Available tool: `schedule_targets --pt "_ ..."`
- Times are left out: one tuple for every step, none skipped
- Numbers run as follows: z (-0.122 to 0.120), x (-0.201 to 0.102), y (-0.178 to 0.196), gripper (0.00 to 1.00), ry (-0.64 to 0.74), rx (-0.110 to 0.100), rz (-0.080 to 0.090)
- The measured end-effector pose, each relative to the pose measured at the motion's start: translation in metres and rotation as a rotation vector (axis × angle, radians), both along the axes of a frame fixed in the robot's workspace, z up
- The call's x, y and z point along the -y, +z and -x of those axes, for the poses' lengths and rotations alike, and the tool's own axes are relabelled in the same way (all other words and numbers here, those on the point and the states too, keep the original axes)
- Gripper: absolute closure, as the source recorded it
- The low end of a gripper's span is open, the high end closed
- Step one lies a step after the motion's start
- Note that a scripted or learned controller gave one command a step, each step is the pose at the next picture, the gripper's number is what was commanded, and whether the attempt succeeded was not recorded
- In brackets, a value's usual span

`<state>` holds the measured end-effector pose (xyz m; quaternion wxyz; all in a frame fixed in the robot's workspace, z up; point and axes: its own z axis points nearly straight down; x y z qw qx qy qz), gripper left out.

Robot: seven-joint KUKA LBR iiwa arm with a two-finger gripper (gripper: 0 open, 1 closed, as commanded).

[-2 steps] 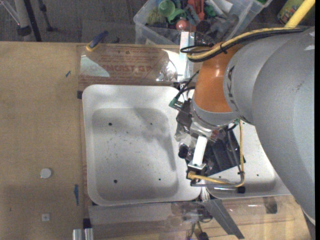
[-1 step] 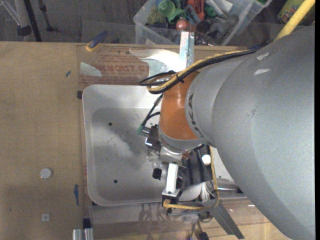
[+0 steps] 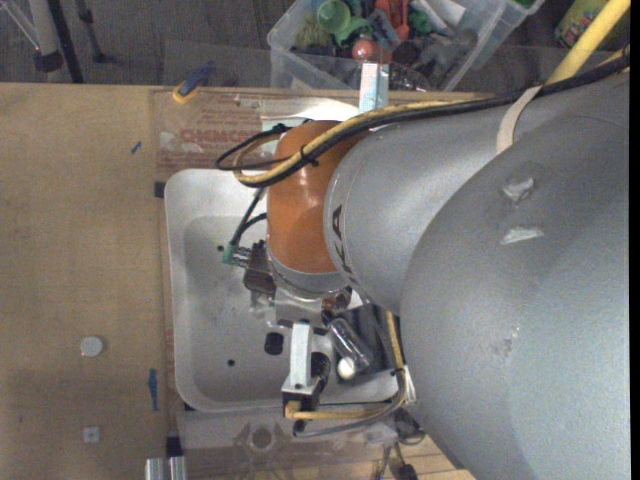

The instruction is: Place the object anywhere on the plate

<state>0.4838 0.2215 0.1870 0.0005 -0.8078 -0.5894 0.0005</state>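
Observation:
My arm (image 3: 450,268) covers most of the camera view, and its orange band (image 3: 300,208) sits over the left white bin (image 3: 195,298). The gripper (image 3: 290,313) hangs below the band, low over the bin's right half. The wrist hides its tips. A small black thing (image 3: 272,344) lies on the bin floor right beside the gripper, and I cannot tell whether they touch. A tiny dark speck (image 3: 230,362) lies a little to its left.
The bin's left wall and near rim (image 3: 230,403) are close to the gripper. A clear tub of colourful toys (image 3: 400,18) stands beyond the bench. The wooden bench top (image 3: 80,268) stretches out to the left.

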Motion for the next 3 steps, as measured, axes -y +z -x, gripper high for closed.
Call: schedule_targets --pt "0.005 0.047 -0.044 1.00 0.263 -0.003 -0.001" --pt "0.004 0.008 -0.044 1.00 0.755 0.001 -0.001" --pt "-0.045 0.008 -0.060 1.00 0.824 0.003 -0.001"
